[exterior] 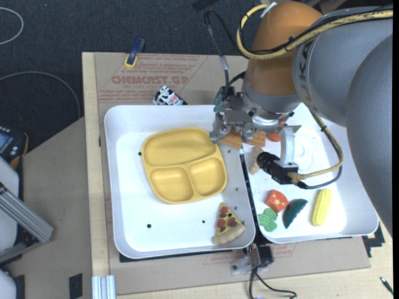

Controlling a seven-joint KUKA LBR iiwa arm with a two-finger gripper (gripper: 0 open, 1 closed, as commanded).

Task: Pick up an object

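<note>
The arm (324, 61), grey with an orange band, reaches in from the right side of the bench (100, 167) and bends down over the wall shared by the two white bins. Its jaws (240, 137) sit low at the far end of that wall, just past the yellow tray's far right corner; the wrist hides them, so I cannot tell how far apart they stand or whether anything lies between them. A small orange-brown piece (232, 140) shows right under the wrist, touching or nearly touching the hardware.

The left bin (118, 185) holds a yellow tray (184, 164) with three compartments, lying flat toward the bin's far right part. A pizza slice (229, 223) lies in the near right corner of that bin, against the shared wall.

The right bin (355, 220) carries a cluster along its near edge: a red tomato piece (277, 199), a green leafy bit (268, 219) just beside it, a dark green pepper (294, 210), and a yellow corn cob (321, 207) standing a little apart to the right. A pale tan piece (254, 162) lies by the shared wall, close under the arm.

Beyond the left bin, on the bench's far edge, lie a black-and-white toy (167, 96) and a blue-and-yellow clip (133, 53).
</note>
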